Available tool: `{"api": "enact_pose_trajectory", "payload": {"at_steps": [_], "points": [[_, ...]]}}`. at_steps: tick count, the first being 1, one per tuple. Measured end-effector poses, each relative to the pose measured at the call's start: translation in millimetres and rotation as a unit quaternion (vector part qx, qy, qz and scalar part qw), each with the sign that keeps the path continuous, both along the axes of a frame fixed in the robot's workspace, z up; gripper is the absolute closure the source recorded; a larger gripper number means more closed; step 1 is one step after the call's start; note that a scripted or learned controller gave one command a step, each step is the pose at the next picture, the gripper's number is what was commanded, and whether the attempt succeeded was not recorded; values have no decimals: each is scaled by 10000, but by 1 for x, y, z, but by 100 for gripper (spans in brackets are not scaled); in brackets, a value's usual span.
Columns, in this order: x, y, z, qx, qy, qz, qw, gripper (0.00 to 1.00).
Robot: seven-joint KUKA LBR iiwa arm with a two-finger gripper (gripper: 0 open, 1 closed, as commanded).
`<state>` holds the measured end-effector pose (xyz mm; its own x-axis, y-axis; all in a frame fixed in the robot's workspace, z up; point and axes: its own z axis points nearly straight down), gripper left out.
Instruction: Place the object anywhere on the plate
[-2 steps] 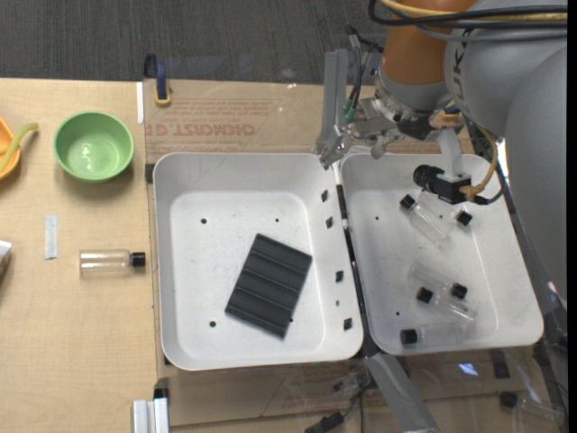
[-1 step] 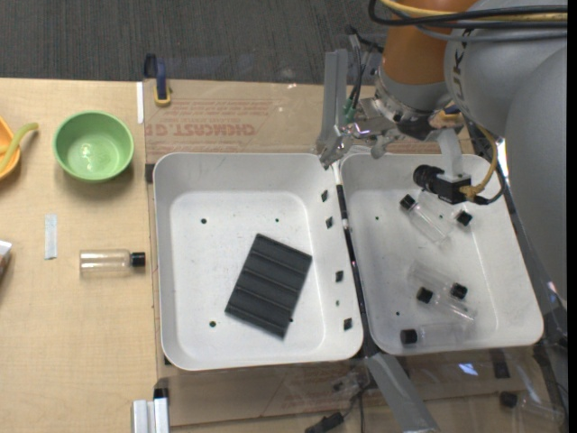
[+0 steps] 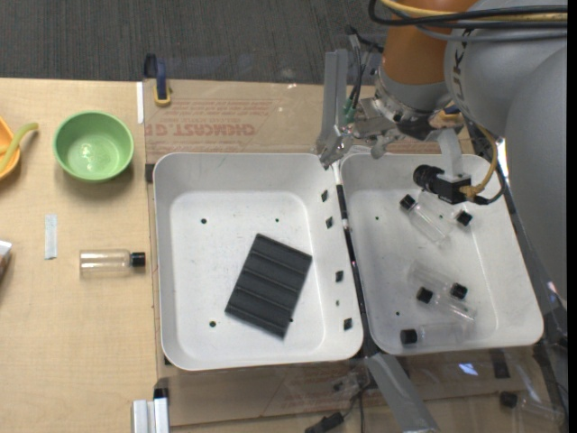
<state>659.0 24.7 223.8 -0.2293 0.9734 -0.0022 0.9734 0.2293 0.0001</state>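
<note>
A dark ribbed rectangular plate (image 3: pixel 269 285) lies flat and slightly turned in the left bin (image 3: pixel 180 332). Several small clear bottles with black caps lie in the right bin (image 3: pixel 505 323): one (image 3: pixel 426 221) toward the back, one (image 3: pixel 444 299) near the middle, and a black cap (image 3: pixel 408 336) by the front wall. My gripper (image 3: pixel 339 145) hangs over the back edge where the two bins meet, above the rims and well away from the bottles and the plate. Nothing shows in it.
On the wooden bench left of the bins stand a green bowl (image 3: pixel 94 147), a clear bottle with a black cap (image 3: pixel 112 260) and a small white strip (image 3: pixel 50 236). The grey arm with its orange band (image 3: pixel 433 3) covers the back right corner.
</note>
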Motion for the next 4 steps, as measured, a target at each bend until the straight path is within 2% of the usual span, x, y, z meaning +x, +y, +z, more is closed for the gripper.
{"api": "enact_pose_trajectory", "payload": {"at_steps": [3, 4], "points": [[0, 0, 0, 0, 0, 0, 10000, 0], [0, -74, 106, -5, -8, 2535, 9673, 0]]}}
